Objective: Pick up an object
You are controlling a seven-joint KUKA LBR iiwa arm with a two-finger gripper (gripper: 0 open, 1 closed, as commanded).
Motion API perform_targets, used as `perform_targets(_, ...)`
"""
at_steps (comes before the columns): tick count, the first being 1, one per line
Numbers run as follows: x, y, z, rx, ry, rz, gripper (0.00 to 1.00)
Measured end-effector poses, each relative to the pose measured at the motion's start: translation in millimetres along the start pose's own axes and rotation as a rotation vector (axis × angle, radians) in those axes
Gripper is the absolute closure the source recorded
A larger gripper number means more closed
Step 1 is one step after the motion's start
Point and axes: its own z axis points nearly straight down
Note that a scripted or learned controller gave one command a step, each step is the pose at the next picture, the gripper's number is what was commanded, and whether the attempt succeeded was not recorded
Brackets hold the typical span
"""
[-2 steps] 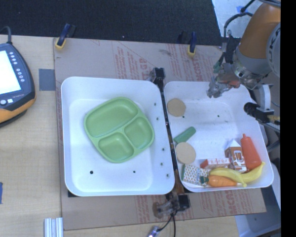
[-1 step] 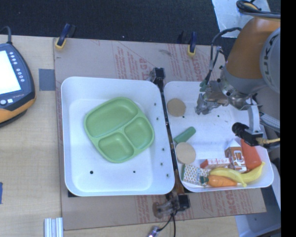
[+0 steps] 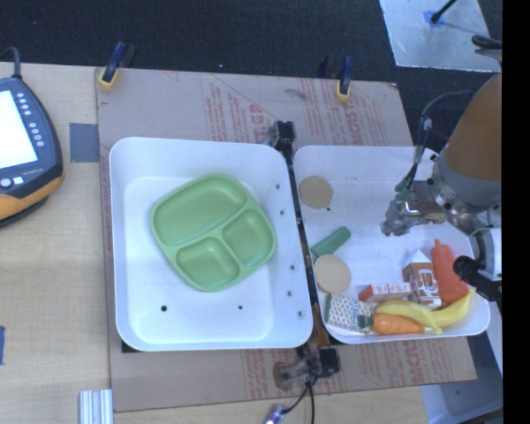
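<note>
Since the task names no particular item, I list the candidates first: all lie in the right bin (image 3: 371,162), crowded toward its near edge. A banana (image 3: 428,312) rests beside a small carrot (image 3: 396,324), with a red-orange piece (image 3: 446,272) and a brown-and-white packet (image 3: 421,281) just behind them. A patterned packet (image 3: 343,312) sits at the near left corner, a tan disc (image 3: 332,274) just above it, a green stick (image 3: 330,241) tilted beside that, and a second tan disc (image 3: 316,193) toward the far left. The gripper (image 3: 406,212) hangs over the bare middle-right of this bin, apart from every item; I cannot tell from this slant how its pincer is set, and I see nothing between its tips. The arm (image 3: 473,144) enters from the right. The left bin (image 3: 124,237) holds a green divided tray (image 3: 214,230). A handheld control screen (image 3: 13,153) lies on the bench at far left. My judgement: nothing is lifted, so choosing, descending, closing and raising all remain.
</note>
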Motion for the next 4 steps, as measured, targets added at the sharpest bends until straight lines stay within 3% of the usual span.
perform_targets(1,0,0,0,-0.001,0.001,0.000,0.00)
perform_targets(2,-80,-23,33,0.000,0.002,0.001,0.00)
perform_targets(3,-16,37,29,-0.001,0.001,-0.002,0.00)
perform_targets(4,40,28,61,0.001,0.001,-0.002,0.00)
